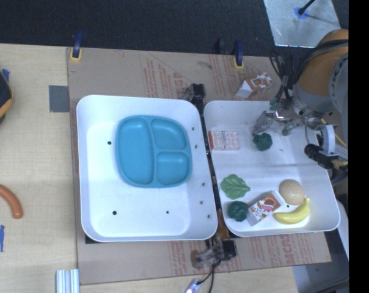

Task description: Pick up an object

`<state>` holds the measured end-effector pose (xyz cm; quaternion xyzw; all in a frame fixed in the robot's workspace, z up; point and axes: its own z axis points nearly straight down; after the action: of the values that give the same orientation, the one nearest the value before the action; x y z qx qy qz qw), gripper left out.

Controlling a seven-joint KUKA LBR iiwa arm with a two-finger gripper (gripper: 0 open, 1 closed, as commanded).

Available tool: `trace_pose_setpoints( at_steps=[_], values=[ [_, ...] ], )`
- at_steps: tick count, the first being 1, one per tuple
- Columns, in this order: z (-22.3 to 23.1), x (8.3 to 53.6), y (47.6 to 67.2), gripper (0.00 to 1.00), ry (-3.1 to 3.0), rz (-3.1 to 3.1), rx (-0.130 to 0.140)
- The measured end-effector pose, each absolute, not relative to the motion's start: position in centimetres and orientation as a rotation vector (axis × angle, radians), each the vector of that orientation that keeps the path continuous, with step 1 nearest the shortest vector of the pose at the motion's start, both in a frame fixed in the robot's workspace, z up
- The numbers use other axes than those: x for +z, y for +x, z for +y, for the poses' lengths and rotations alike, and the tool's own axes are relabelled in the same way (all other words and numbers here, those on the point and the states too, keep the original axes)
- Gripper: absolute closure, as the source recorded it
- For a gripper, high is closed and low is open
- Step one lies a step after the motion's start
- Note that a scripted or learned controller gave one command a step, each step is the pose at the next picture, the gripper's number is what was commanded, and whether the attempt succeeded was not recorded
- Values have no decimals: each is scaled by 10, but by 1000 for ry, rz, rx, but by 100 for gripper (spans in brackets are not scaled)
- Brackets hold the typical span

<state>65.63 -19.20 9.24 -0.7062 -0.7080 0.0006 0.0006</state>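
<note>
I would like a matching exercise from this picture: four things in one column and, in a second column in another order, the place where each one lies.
Things:
1. blue divided plate
2. banana
3. sausage
4. gripper

Places:
A. on the wooden bench, left of both bins
B. near the front right corner of the right bin
C. in the left bin
D. over the back of the right bin, beside a dark green ball

Pairs: 1-C, 2-B, 3-A, 4-D
</note>
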Motion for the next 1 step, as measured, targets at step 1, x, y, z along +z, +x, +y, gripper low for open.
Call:
trace_pose_setpoints(
  at_steps=[1],
  values=[
    [-166, 92, 609, 0, -2215, -2224, 5]
  ],
)
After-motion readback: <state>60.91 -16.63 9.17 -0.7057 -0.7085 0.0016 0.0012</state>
